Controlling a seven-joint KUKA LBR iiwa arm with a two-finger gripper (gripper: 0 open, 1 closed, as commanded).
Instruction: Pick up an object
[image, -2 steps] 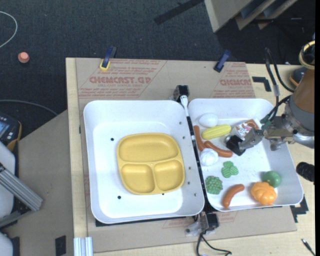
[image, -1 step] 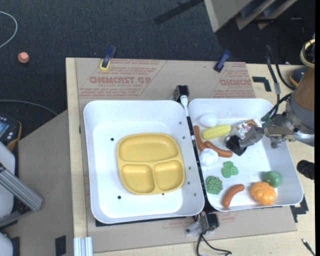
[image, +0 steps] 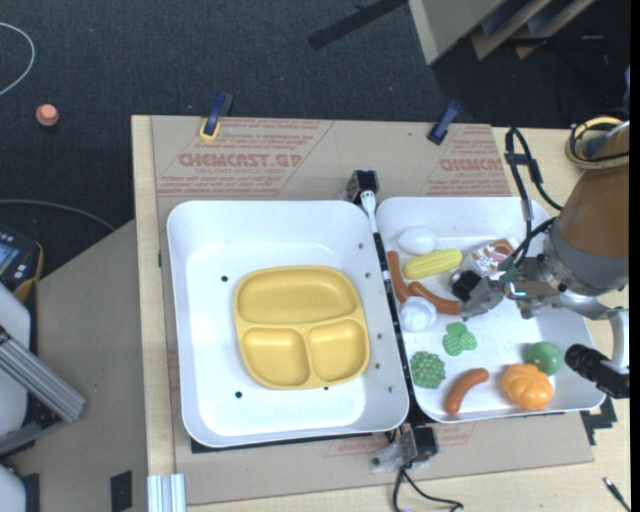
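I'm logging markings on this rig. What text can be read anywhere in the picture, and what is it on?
"CHEMCAST G.P": red print on the brown board behind the left bin.
Same red print, partly cut off, on the board behind the right bin: too incomplete to quote.
Smaller red lines around both: too blurred to read.

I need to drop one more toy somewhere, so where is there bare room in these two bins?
Left bin: bare floor rings the yellow divided tray, widest along its left wall and far edge. Right bin: crowded; corn, sausages, broccoli and the gripper fill the middle. A small patch lies along its far wall.
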